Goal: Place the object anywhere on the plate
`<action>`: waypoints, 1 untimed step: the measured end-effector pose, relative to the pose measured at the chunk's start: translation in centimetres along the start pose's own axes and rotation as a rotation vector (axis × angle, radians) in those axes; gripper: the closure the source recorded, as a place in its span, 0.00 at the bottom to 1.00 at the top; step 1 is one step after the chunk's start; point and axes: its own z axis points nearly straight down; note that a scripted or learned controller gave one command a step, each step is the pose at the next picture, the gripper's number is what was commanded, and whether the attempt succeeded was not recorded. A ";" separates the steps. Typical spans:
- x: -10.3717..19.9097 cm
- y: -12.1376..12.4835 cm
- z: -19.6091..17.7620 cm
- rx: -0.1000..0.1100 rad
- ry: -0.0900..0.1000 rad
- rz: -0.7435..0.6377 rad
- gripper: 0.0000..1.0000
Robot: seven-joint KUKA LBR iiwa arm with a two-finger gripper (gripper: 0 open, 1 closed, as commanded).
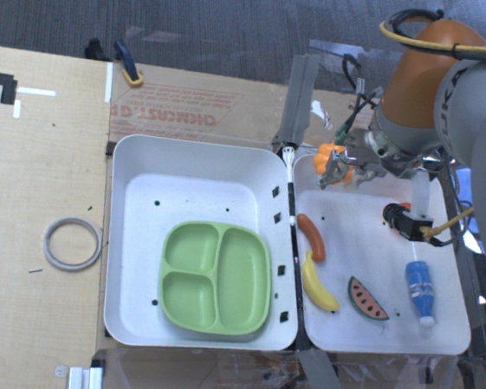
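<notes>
**Claw at the far rim, plate waiting**

Nearest, the green 3-compartment plastic plate (216,278) lies bare in the left white bin (135,221), ready as the target. Farther right, the claw (340,167) hangs over the right bin's far corner beside a small orange object (323,157); grip state: cannot tell.

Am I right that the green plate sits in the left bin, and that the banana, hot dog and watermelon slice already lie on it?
Not quite. The plate is in the left bin, but the banana, hot dog and watermelon slice lie in the right bin, as the camera view shows.
</notes>
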 end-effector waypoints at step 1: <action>9.2 -3.3 -0.1 0.000 0.001 0.003 1.00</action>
